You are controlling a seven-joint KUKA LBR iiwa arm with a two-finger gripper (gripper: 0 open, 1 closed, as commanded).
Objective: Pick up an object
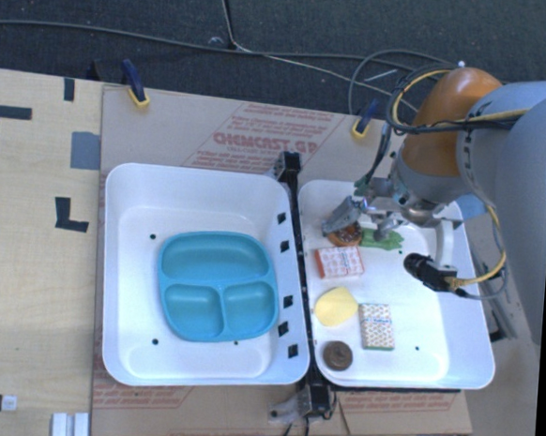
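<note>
Crowding is the main risk, as I judge it: the hand (pixel 353 219) sits low at the far end of the right bin (pixel 459 363), right over a small brown-orange object (pixel 347 234) that lies touching a green item (pixel 384 238). Whether the hand is open or closed, and whether it has hold of anything, I cannot tell; its tip blurs into the objects beneath it. A closing grip here could catch both pieces, or nudge the brown one against the divider between the bins and lose it.

Just nearer the camera lies a red-and-white packet (pixel 339 262), then a yellow lump (pixel 336 307), a small patterned box (pixel 376 325) and a dark round disc (pixel 338 356), each apart from the others and easier targets. A lift could also drag the packet, since it sits just beside the brown object.

The left bin (pixel 125 248) holds a blue divided tray (pixel 219 285), well apart from the hand.
</note>
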